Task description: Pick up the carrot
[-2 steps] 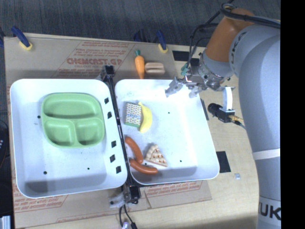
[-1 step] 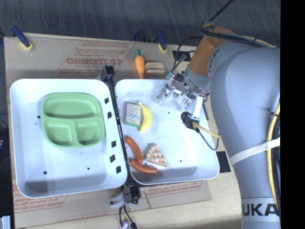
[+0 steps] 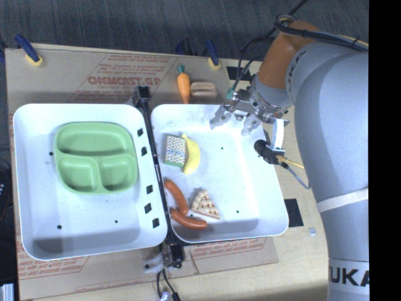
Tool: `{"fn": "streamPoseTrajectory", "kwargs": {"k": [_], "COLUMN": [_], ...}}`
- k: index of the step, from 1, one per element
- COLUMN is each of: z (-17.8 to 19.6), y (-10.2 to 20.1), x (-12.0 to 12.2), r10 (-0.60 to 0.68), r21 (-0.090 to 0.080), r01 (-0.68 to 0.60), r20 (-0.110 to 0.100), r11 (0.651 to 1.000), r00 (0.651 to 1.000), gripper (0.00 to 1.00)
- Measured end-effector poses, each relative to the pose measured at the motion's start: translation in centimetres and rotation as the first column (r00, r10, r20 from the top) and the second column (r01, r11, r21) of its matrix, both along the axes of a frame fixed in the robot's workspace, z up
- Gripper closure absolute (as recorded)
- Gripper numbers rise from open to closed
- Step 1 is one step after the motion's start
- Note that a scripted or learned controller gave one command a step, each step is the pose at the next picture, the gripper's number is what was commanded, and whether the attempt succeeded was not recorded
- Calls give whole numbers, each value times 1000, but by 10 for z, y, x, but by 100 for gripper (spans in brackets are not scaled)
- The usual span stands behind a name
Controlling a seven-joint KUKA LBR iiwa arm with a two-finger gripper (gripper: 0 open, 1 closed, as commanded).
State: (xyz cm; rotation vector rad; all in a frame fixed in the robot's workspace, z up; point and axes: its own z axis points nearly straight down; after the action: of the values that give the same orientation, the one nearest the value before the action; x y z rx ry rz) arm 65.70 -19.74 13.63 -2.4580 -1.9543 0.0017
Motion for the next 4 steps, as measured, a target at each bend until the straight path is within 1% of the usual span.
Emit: {"fn": "streamPoseTrajectory", "kwargs": {"k": [1,2,3,4], "z": [-3,-31,-9,-22], "y": [29,32,16,16], "x": [-1,-1,0,-1], "r10": [-125,-290,-271,-81], "r21": [1,0,0,1], "r01": [125,290,271,81], "r20": [-5,-7,-1,-4], "r11": [992,957,963,997], "r00": [992,957,963,997], "gripper": [0,0,0,0]}}
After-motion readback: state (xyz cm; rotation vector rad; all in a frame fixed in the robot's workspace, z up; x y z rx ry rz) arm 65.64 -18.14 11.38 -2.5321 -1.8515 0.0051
